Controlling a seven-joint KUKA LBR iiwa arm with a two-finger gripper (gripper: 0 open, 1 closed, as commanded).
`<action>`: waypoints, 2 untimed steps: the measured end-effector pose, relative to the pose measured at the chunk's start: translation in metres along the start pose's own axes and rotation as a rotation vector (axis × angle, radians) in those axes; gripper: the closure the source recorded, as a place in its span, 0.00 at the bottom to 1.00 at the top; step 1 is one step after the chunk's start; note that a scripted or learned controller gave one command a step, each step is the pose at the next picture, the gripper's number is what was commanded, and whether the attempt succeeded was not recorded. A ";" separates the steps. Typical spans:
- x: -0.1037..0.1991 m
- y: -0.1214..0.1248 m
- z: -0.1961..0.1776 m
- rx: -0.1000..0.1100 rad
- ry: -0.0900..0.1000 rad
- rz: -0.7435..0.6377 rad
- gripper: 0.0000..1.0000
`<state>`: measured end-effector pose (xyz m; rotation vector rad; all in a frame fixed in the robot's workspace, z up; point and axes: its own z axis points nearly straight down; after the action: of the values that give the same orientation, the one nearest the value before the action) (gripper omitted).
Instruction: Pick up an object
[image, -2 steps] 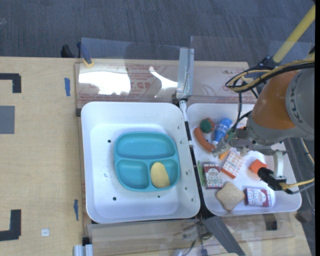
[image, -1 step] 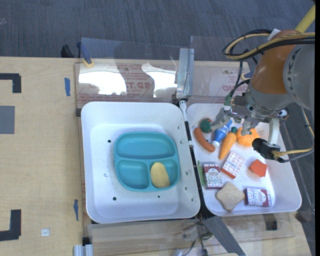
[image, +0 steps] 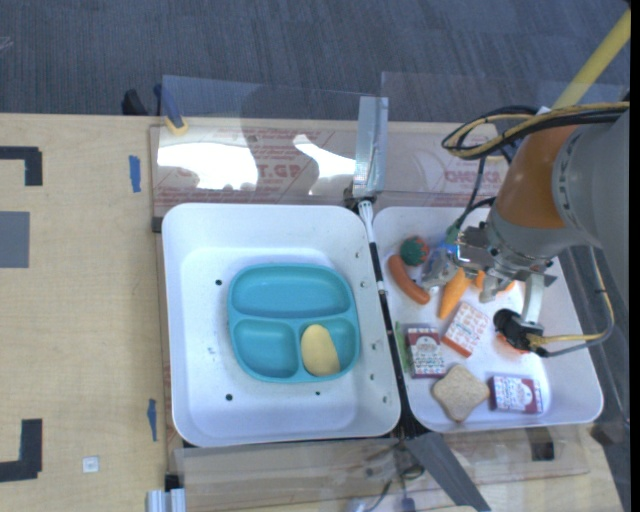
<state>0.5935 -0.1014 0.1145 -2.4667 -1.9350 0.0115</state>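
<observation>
The slim, tapered orange plastic carrot (image: 452, 292) lies tilted in the right white bin (image: 580, 400), toward its 10 o'clock corner, with the grey 2-finger gripper (image: 478, 268) just over it, finger spread impossible to tell.

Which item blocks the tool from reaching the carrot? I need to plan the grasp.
Nothing visible blocks it. The tool hangs right at the carrot, though a sausage lies close on the carrot's left in the crowded right bin.
</observation>
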 end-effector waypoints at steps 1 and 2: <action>0.042 -0.004 -0.074 -0.016 0.005 0.090 0.00; -0.004 0.005 0.026 -0.016 0.003 0.032 0.00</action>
<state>0.5966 -0.1068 0.0880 -2.5053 -1.9021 -0.0078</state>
